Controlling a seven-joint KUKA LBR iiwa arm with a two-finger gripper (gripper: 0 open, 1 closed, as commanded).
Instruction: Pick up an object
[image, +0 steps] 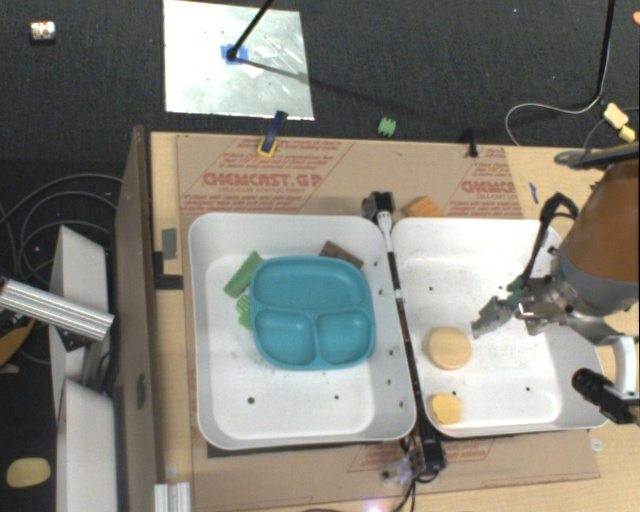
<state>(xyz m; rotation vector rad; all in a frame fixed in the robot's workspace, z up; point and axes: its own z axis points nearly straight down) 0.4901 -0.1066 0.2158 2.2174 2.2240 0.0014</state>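
You look down from one fixed camera mounted above the bench (330, 175), tilted so the far edge sits toward the top of the frame and the near edge toward the bottom. Your view takes in both white bins whole: the left bin (215, 330) sits just left of centre and the right bin (520, 405) just right of it, touching along a seam near the middle. You stand far enough back to see dark floor (80, 110) beyond the bench on the top and left. The arm (605, 250) enters from your right edge, probably cropped there, so its upper part is hard to judge.
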